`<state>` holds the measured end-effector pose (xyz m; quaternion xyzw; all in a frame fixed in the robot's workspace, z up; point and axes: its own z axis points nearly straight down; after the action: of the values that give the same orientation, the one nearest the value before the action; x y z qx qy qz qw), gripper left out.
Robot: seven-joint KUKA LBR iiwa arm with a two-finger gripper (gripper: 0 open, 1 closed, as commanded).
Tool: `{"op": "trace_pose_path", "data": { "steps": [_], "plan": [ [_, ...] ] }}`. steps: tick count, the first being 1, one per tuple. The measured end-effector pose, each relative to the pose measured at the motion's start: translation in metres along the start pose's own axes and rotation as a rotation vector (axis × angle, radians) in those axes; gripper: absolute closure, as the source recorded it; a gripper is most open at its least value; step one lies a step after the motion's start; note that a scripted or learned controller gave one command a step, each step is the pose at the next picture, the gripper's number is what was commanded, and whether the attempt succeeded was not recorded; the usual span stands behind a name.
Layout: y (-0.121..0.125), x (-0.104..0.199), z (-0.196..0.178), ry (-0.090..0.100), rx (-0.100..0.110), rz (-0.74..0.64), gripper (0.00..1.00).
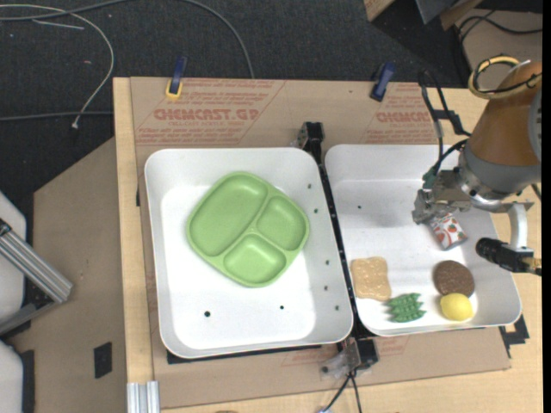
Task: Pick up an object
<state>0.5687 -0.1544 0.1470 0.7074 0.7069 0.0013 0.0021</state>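
Observation:
My gripper (437, 209) hangs low over the right bin (379, 179), near its right side. Directly under and beside it lies a small red and white carton (448, 231), touching or nearly touching the gripper's lower end. Nearer the front of that bin lie a tan cracker (371, 278), a green leafy piece (404, 307), a brown round patty (453, 278) and a yellow lemon (456, 307). The arm's orange band (508, 123) rises at the right edge.
The left bin (172, 256) holds a green three-compartment plate (249, 228). A black clamp (311, 133) sits between the bins at the back, another (355, 354) at the front. Blue clips (177, 76) pin the cardboard's far edge. A black fitting (504, 255) juts in at the right.

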Motion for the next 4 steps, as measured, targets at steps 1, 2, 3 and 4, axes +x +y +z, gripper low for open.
{"op": "trace_pose_path", "data": {
  "steps": [1, 2, 3, 4],
  "plan": [
    [0.004, 0.004, -0.064, -0.001, -0.003, -0.003, 1.00],
    [0.005, 0.004, -0.075, 0.000, 0.001, -0.002, 1.00],
    [0.001, 0.049, -0.081, 0.004, 0.006, -0.005, 1.00],
    [-0.012, 0.112, -0.084, 0.005, 0.008, -0.008, 1.00]
  ]
}}
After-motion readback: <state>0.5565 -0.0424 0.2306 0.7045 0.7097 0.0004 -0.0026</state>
